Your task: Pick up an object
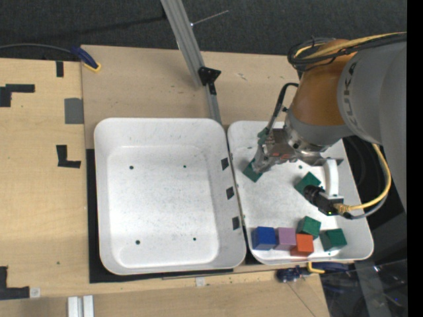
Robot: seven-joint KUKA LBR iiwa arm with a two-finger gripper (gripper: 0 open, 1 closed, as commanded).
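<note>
Tool (pixel 262 158) over right bin (pixel 277 259), at green block (pixel 253 172).

Two shallow white bins (pixel 162 132) sit side by side on a pale wooden surface (pixel 39 210), a black mat (pixel 92 243) under them, black tape marks (pixel 65 156) at left.

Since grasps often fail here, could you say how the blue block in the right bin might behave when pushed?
The blue block looks flat-faced, so it would probably slide, not roll. It touches the purple block, likely nudging it. It seems rigid.
</note>
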